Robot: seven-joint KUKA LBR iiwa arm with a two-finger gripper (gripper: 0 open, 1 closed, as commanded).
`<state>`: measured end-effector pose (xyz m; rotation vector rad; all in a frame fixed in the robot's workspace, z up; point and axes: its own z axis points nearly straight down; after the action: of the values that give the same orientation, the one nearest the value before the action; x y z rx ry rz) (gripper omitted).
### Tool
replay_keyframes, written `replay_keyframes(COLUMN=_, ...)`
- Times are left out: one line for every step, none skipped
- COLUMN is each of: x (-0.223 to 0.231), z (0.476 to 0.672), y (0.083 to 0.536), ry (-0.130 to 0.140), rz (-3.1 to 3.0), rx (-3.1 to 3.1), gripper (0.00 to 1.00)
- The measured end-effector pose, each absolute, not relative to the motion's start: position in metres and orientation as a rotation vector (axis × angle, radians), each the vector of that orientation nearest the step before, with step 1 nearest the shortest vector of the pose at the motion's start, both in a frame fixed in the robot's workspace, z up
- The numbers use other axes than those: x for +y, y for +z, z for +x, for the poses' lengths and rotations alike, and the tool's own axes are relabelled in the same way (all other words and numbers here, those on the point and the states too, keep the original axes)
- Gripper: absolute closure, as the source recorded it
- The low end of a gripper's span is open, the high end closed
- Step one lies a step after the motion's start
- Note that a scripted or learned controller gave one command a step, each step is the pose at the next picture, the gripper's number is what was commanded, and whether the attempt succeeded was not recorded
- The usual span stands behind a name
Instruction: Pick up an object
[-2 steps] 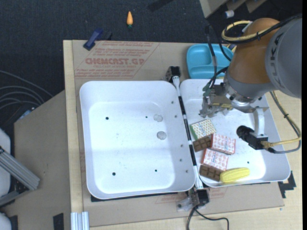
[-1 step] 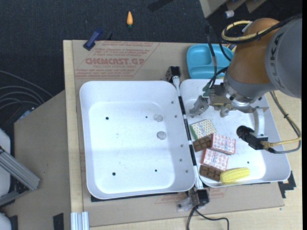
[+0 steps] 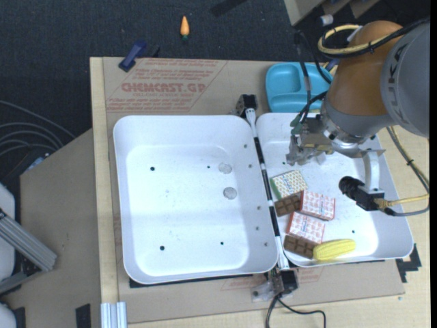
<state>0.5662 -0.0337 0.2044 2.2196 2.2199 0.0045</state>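
Left bin (image 3: 184,197): shallow white tray on the tabletop (image 3: 109,183); its floor carries small dark dots and two pale round marks near the right wall.
Board writing (image 3: 164,86): red print above the left bin reads "CHEMCAST GP"; the smaller lines around it are too fine to read.
Blue clip (image 3: 132,57): lies on the dark floor just beyond the board's far left corner; a small orange piece (image 3: 184,26) lies farther back.
Right bin (image 3: 382,231): shallow white tray touching the left bin along a dark central seam.
Contents of right bin: a green-patterned packet (image 3: 288,182) near the seam; a brown chocolate-like bar (image 3: 287,203) just in front of it; two red-and-white patterned packets (image 3: 318,205) (image 3: 306,227); a second brown bar (image 3: 298,246); a yellow corn cob (image 3: 333,250).
Corn cob axis: long axis runs left to right, near the bin's front wall, touching the second brown bar.
Blue container (image 3: 290,87): light blue tub behind the right bin.
Hand (image 3: 305,154): hangs over the back of the right bin, above the green-patterned packet; fingers point downward with only a narrow gap, nothing between them.
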Motion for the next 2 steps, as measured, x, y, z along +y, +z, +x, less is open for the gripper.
replay_keyframes(x=-0.034, z=0.566, y=0.204, ry=0.004, rz=2.220, rx=2.220, gripper=0.00)
replay_keyframes(x=-0.089, z=0.618, y=0.185, ry=-0.001, rz=2.222, rx=2.220, gripper=0.00)
